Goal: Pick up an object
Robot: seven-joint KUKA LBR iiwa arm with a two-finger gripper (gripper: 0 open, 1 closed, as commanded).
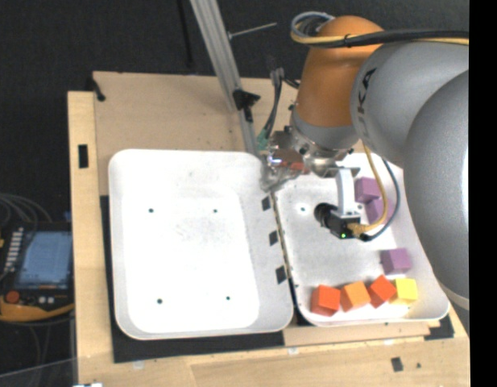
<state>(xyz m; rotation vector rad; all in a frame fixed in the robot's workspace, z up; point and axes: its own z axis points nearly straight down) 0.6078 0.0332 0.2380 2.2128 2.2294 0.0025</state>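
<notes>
While the grey arm (417, 119) reaches in from the view's right and bends down past its orange band (333, 71), the gripper (274, 170) hangs over the far corner of the right bin (308, 240), just beside the seam between the two bins. Its metal tip is small and cluttered here, so I cannot tell whether it is spread or pressed together, and nothing is seen pinched in it.

Both bins are shallow, smooth white trays with rounded corners. The left bin (184, 240) spreads away from the gripper on the view's left, its floor faintly speckled.

The things to pick are small matt cubes, all in the right bin and well apart from the gripper. Toward the arm's side of it sits the upper purple cube (367, 190), partly crossed by a cable. Further down lies the lower purple cube (395, 260). Along the bin's near edge runs a tight row: left orange-red cube (326, 300), orange cube (355, 296), right orange-red cube (383, 290) and yellow cube (406, 289).

A slanted aluminium strut (216, 55) rises just behind the gripper from the plywood bench (176, 111)
</notes>
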